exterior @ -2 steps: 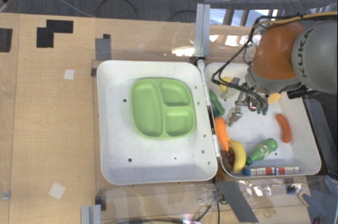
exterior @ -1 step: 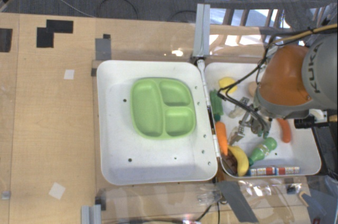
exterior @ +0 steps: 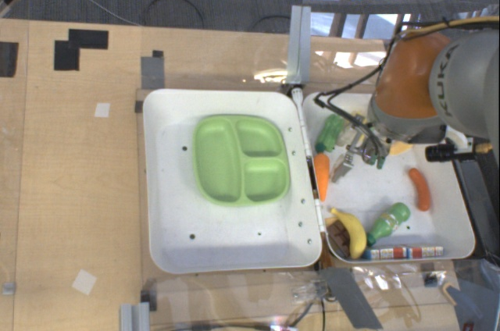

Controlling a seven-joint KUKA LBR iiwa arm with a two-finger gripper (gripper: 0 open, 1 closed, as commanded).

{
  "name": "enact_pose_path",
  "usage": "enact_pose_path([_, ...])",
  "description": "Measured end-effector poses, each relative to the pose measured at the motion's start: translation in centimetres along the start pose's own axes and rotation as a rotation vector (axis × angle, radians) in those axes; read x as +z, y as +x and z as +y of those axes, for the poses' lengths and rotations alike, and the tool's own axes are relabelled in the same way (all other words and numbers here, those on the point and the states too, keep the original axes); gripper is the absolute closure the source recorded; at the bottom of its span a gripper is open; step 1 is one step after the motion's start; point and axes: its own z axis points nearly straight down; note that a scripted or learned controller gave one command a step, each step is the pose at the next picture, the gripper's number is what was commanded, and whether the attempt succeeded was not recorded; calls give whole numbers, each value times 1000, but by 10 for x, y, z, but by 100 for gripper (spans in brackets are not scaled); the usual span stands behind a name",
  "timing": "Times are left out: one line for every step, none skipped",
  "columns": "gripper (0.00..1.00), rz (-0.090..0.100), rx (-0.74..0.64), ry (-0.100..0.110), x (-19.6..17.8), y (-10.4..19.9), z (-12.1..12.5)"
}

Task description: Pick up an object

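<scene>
- Table (exterior: pixel 70 189): light wood, carries both bins; it spreads far out on the side away from my arm.
- Arm (exterior: pixel 457 83): grey with the orange band, reaching in over the right bin (exterior: pixel 453 240), wrist above the bin's far half.
- Left bin (exterior: pixel 168 243): well apart from the hand, past the shared rim; it holds a green divided plate (exterior: pixel 238 159) with nothing in it that I can see.
- Hand (exterior: pixel 353 158): hangs low over the right bin near the dividing rim. I see metal fingers pointing down toward the rim side, nothing visibly between them, but I cannot tell if they're spread or closed.
- Candidates, all in the right bin: green bottle (exterior: pixel 330 132) just beside the hand on its far side, partly hidden by the wrist; carrot (exterior: pixel 321 175) just beside the hand, lying along the rim; banana (exterior: pixel 351 232) and second green bottle (exterior: pixel 389 222) nearer the camera; sausage (exterior: pixel 420 189) out toward the arm's base; a flat printed stick (exterior: pixel 406 252) at the near wall.
- My pick: carrot, closest to the fingertips. Looks like a light, stiff plastic toy, smooth and tapered, so likely slippery. I'd grip across the thicker middle, not the tip.
- Risk: it's tight against the rim, so one finger may hit the wall or push it away.
</scene>
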Motion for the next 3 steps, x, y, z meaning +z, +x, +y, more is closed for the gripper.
enact_pose_path([0, 3, 68, 2, 0, -7, 2])
enact_pose_path([0, 19, 29, 10, 2, -40, 18])
enact_pose_path([100, -9, 20, 1, -14, -46, 22])
